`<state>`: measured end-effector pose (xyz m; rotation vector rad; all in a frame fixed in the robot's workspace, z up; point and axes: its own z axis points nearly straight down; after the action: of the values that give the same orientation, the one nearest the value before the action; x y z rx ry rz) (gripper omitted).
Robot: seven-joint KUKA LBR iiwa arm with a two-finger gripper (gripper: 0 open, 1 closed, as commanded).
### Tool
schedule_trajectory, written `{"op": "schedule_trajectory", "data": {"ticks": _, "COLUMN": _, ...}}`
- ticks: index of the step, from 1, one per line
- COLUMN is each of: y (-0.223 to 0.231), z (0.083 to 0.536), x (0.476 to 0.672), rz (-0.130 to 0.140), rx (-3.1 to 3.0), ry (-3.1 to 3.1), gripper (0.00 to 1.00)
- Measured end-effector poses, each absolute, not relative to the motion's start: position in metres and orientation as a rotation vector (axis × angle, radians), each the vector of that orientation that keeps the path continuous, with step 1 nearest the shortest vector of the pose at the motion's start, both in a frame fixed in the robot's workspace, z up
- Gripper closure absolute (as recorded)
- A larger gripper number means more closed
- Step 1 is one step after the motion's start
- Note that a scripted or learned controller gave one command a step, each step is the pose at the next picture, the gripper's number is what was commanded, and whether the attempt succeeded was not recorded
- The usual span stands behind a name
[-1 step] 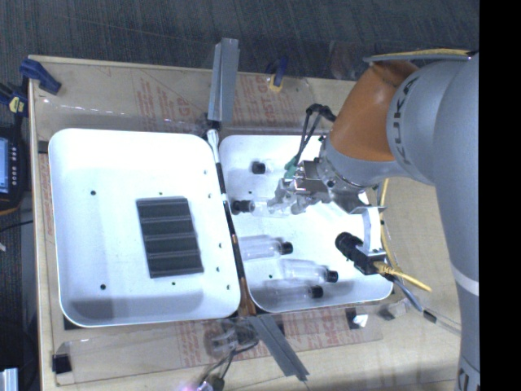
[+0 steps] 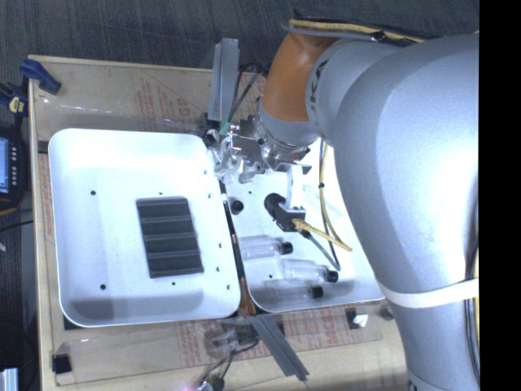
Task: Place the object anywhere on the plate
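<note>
A dark ribbed rectangular plate [image 2: 169, 236] lies flat in the middle of the left white bin [image 2: 89, 161]. Several clear plastic tubes lie in the near part of the right bin [image 2: 259, 303]: one [image 2: 262, 248] close to the divider, and two with black caps [image 2: 303, 270] [image 2: 286, 292] nearer the front. My gripper [image 2: 230, 155] hangs over the far left corner of the right bin, beside the wall between the bins and well behind the tubes. Nothing is seen held in it.
A small black round spot [image 2: 236, 206] sits on the right bin's floor near the divider. The big grey arm covers the right bin's right half. A grey bar [image 2: 224, 80] stands behind the bins and a blue clamp [image 2: 39, 75] sits at the bench's far left corner.
</note>
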<state>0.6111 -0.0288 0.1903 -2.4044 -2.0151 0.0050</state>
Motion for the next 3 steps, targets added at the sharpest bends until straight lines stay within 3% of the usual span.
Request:
{"op": "schedule_trajectory", "data": {"ticks": 1, "y": 0.122, "z": 0.213, "x": 0.622, "rz": 0.005, "rx": -2.507, "ry": -1.887, "gripper": 1.0}}
{"op": "schedule_trajectory", "data": {"ticks": 2, "y": 0.053, "z": 0.29, "x": 0.632, "rz": 0.0, "rx": -2.278, "ry": -2.162, "gripper": 1.0}}
{"op": "schedule_trajectory", "data": {"ticks": 3, "y": 0.012, "z": 0.215, "x": 0.516, "rz": 0.01, "rx": -2.328, "ry": -2.103, "gripper": 1.0}}
